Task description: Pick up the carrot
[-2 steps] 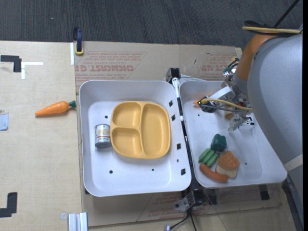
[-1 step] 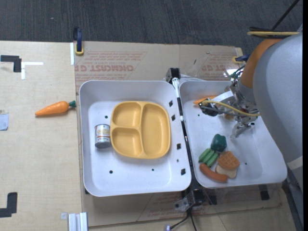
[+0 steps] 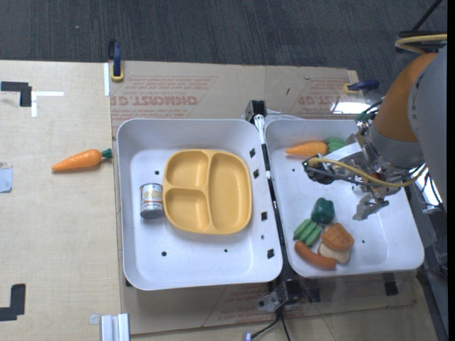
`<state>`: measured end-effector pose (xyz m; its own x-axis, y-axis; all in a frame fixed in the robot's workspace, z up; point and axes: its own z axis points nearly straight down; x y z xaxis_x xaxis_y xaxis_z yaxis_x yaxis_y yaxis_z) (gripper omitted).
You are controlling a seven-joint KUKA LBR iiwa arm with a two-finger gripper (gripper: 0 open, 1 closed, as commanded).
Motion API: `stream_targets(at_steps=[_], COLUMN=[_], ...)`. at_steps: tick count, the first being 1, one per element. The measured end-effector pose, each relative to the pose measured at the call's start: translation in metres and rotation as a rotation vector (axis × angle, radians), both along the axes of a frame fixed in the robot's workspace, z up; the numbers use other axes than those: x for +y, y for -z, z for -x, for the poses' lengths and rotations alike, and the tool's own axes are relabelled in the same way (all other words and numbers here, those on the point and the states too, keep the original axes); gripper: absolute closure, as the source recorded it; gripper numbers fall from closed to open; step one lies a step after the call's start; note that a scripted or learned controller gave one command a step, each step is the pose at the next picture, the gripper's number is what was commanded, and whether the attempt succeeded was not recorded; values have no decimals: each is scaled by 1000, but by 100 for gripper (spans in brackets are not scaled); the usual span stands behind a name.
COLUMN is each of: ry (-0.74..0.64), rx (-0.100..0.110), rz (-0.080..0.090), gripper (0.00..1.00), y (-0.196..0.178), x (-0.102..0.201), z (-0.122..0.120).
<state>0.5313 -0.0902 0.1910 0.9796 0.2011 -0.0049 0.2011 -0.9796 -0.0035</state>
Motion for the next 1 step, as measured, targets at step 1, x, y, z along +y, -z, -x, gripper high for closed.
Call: stream_targets(at_steps=[1], ry=[6], rx=[2], rz=[0], gripper=[0], y=[87], x=[-18], z=[-18])
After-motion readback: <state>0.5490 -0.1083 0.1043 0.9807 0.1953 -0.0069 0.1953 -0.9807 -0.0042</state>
